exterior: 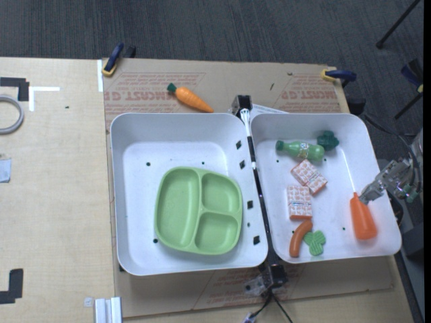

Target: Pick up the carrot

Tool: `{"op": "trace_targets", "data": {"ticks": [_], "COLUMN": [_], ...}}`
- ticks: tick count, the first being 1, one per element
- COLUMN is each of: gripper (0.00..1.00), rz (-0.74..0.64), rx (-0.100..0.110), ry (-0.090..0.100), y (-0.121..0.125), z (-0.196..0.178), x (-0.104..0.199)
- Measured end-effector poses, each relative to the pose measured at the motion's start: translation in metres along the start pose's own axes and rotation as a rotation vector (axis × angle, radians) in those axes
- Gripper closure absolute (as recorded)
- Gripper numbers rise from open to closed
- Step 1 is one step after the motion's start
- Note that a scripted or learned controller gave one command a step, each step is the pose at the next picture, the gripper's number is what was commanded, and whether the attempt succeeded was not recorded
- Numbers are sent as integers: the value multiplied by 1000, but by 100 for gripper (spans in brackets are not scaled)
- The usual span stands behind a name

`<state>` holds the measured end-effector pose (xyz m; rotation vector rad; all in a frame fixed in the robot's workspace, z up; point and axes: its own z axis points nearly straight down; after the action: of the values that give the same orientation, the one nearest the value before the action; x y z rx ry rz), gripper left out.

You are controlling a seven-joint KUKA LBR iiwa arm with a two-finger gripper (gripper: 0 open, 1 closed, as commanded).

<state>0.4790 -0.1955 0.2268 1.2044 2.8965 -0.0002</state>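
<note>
The carrot (190, 98) lies on the cardboard sheet (283, 93), outside both bins, just behind the left bin's (176, 124) back rim. The gripper (378, 188) hangs at the right bin's (340, 128) far right wall, just above an orange tapered piece (363, 221); whether it is open or closed cannot be told. The approach seems not yet aimed at the carrot. The next move calls for crossing both bins. Open cardboard surrounds the carrot, with only the rim close by.
</note>
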Motion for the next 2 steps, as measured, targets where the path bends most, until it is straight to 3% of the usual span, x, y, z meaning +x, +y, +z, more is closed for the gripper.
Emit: {"op": "trace_targets", "data": {"ticks": [1,2], "gripper": [100,100], "rz": [62,597], "rx": [0,3], "ry": [7,4], "y": [-18,45], "z": [132,135], "x": [-16,48]}}
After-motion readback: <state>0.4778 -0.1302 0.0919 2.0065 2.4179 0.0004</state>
